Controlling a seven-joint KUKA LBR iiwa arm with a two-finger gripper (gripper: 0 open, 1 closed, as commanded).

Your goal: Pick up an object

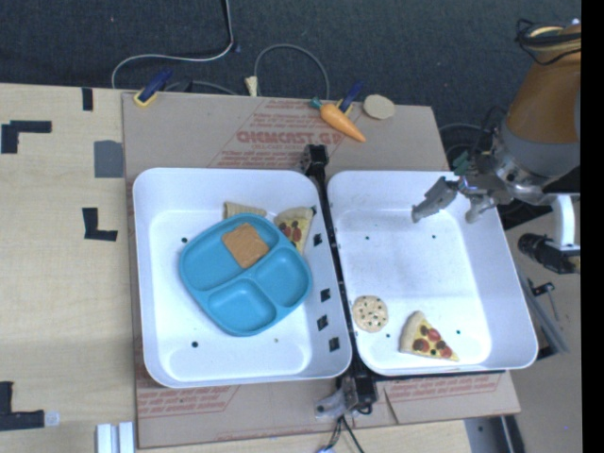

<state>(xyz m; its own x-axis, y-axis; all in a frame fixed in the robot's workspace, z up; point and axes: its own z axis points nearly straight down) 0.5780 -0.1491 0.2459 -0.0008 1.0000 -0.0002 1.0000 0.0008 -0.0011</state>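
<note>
Tool [451,202] up at the far right edge of the right shallow white plastic bin [491,281], two grey fingers spread apart, nothing between them. Hanging over the bin's upper right corner, angled down and to the left. Grey arm with the orange band [545,92] reaching in from the right, wrist bent down toward the bin.

Down in the near part of that same bin: round chocolate-chip toy cookie [370,313] near the left wall, and a toy pizza slice with red toppings [427,337] just beside it to the right. Both well apart from the tool.

Next door, left shallow white plastic bin [156,253] with a blue three-compartment plastic plate [247,276] lying in it, a tan square toast piece [247,245] sitting in the plate's top compartment. Second pizza slice [296,225] tucked at the plate's upper right edge, against the divider side.

Both bins on a sheet of brown cardboard [274,135] with red printing, laid on a light wooden worktop [57,281]. Orange toy carrot [342,122] and a small beige round disc [379,108] on the cardboard behind the bins. Dark blue carpeted floor [94,17] beyond, with cables [226,26] trailing across it.
</note>
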